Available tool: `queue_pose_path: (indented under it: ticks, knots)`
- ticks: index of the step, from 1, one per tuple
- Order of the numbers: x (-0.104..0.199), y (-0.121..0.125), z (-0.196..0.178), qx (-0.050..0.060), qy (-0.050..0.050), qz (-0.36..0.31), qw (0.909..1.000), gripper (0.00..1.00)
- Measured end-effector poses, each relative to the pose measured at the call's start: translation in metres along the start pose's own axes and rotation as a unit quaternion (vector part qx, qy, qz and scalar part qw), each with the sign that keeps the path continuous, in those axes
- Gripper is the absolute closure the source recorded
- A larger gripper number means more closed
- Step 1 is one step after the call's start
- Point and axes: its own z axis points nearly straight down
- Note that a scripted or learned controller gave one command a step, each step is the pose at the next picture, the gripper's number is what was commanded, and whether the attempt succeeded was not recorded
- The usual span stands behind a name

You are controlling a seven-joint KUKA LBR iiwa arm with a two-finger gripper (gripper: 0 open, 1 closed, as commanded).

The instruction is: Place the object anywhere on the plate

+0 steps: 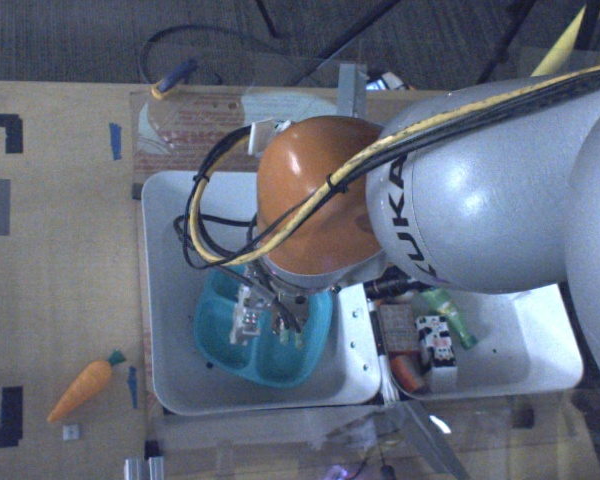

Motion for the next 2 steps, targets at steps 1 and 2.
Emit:
queue_pose_path:
  ticks: [1,2]
  knots:
    - [0.0032,0.0128,0.057,0.0,0.002,-0.221,0.9754,1.0]
    - [0.0028,0.0124,0.057,0.0,0.002,-0.22,0.9754,0.0]
